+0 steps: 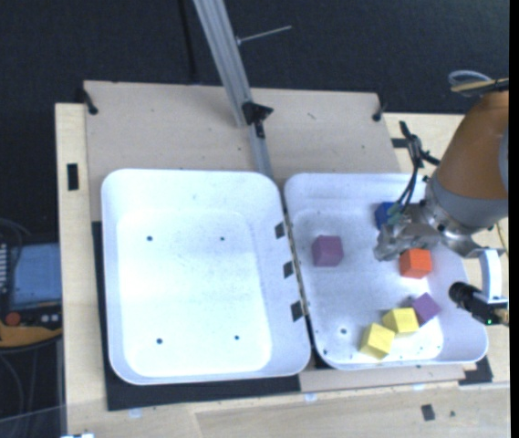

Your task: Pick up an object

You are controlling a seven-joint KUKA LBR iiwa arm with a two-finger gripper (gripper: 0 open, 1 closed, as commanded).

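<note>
Orange is the colour nearest the action: an orange cube (415, 263) lies in the right bin (350, 199), touching or just beside the tips of the gripper (392, 243), which hangs low over the bin's right-hand part. Whether the fingers are apart or together cannot be told from this slanted view, and no object can be seen between them. Just behind the gripper sits a blue object (386, 213), partly hidden by the wrist. A purple cube (327, 250) lies well apart toward the bin's middle, while two yellow cubes (389, 330) and a small purple block (426, 307) cluster near the front right corner. The left bin (150, 199) lies beside it. The likely target is the orange cube or the blue object — both sit so close to the tips that it is unclear which. The risk from here seems to be a miss: fingers descending off-centre could nudge the orange cube sideways instead of straddling it, or close on an edge and let it slip. The crowding of blue object and cube could also jam one finger — spoiling the grasp.
</note>
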